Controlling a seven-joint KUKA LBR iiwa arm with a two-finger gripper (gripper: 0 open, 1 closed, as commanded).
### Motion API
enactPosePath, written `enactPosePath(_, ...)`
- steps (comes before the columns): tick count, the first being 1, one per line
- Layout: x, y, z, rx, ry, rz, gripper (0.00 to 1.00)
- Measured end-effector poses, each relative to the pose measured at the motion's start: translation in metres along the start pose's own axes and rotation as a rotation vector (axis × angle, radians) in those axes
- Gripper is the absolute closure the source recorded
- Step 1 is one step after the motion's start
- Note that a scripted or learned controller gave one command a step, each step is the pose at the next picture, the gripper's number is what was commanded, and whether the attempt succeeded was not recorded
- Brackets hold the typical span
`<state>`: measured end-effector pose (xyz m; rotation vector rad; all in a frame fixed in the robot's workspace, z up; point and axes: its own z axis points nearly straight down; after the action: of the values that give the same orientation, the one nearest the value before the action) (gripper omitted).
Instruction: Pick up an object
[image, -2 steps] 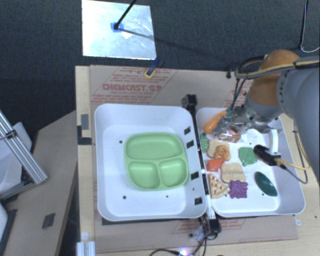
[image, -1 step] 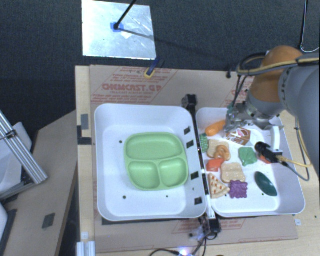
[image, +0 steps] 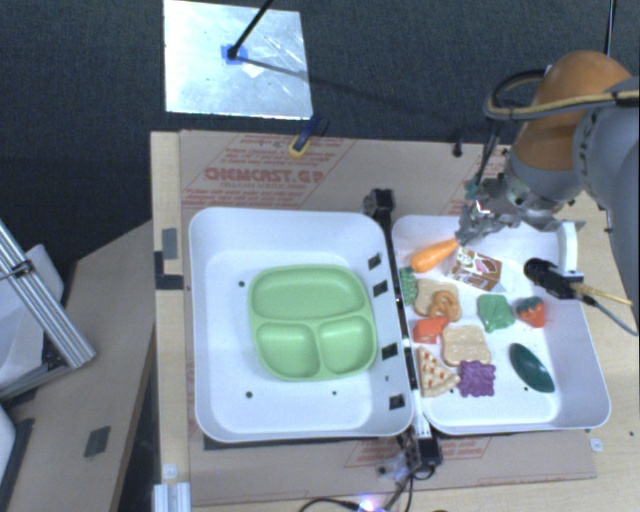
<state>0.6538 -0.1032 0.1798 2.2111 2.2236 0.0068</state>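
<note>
Lettering "CHEMCAST GP" (image: 265, 172) red on cardboard behind bins; claw (image: 472, 226) above carrot (image: 435, 255), grip state unclear.

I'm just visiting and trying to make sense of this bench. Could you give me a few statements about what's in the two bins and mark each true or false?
1. The pale green three-compartment plastic tray lies in the left white bin. True.
2. The orange toy carrot sits inside the green tray. False: it lies in the right white bin, near that bin's far left corner.
3. The purple toy grape bunch lies in the right bin's near part. True.
4. The gripper hangs over the left bin. False: it is above the right bin's far edge, close to the carrot.
5. The dark green oval toy lies in the right bin. True.
</note>
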Motion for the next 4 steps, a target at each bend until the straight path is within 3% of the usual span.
enactPosePath(1,0.0,0.002,-0.049,0.0,0.0,0.0,1.0)
enactPosePath(2,0.036,-0.024,-0.05,0.007,0.002,-0.002,1.0)
enactPosePath(3,0.06,-0.029,-0.035,0.007,0.002,-0.002,1.0)
enactPosePath(4,0.068,-0.03,-0.052,0.004,0.001,-0.001,1.0)
